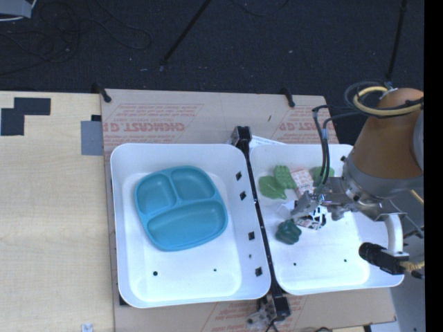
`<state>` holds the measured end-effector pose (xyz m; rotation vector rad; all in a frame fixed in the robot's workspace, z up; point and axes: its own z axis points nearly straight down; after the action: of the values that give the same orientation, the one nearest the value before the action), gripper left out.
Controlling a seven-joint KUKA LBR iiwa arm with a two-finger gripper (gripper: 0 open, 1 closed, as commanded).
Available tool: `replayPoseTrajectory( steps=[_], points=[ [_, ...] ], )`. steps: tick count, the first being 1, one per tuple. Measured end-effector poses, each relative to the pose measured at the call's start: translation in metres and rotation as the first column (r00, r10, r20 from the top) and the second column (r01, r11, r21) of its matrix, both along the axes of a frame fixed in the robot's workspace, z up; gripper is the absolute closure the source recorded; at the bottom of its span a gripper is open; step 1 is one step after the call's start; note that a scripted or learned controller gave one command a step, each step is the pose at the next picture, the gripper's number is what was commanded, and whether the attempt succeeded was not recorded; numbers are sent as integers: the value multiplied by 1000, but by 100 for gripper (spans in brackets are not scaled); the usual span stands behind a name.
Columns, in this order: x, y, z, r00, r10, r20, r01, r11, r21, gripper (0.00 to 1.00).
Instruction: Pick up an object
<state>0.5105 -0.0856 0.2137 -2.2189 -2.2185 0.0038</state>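
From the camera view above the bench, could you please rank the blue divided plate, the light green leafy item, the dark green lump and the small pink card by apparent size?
1. blue divided plate, by far the largest
2. light green leafy item
3. dark green lump and small pink card look alike in size; I would not rank them.

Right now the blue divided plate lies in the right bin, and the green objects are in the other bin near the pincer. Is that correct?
Not quite. The camera view shows the blue divided plate in the left bin, not the right one. The rest holds: the green objects are in the other bin, near the pincer.
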Motion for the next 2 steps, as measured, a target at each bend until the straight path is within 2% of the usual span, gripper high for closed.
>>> replayPoseTrajectory(
  steps=[1,2],
  points=[
    [0,-1,10,1000,-2,-2,2,1000,0,100],
    [-28,46,189,1000,6,19,-6,1000,0,100]
  ],
)
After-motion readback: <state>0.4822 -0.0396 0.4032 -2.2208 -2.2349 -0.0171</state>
